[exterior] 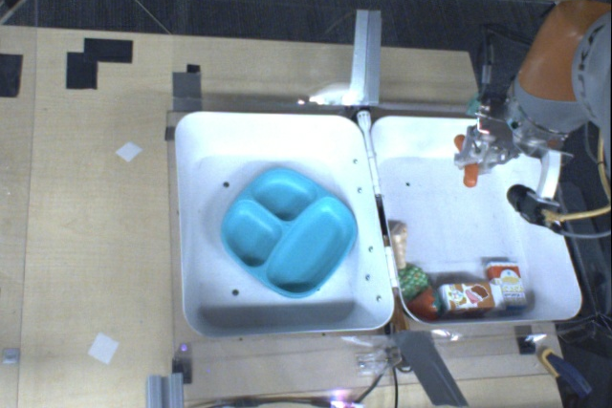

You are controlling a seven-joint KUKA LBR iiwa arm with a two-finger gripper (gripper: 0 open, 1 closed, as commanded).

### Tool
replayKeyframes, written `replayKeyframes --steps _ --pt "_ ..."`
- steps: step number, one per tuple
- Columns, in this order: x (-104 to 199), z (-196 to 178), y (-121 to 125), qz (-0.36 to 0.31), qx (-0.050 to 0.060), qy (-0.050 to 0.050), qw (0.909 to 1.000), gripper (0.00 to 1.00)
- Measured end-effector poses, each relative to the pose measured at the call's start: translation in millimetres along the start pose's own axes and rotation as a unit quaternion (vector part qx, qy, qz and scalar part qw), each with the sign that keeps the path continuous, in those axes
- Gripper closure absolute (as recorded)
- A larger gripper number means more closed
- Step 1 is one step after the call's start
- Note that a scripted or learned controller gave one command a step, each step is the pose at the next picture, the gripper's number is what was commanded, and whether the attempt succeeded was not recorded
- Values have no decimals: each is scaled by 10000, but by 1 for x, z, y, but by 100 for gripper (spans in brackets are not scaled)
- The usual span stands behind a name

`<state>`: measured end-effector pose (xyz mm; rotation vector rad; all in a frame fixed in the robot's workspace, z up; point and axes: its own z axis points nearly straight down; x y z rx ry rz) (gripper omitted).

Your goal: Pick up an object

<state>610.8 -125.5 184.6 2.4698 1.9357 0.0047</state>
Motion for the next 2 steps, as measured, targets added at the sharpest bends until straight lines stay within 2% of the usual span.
replayKeyframes --steps 1,2 --pt "-12 41 51 341 10 -4 9994 100" --pt "83 -1 34 1300 4 1 9915 100"
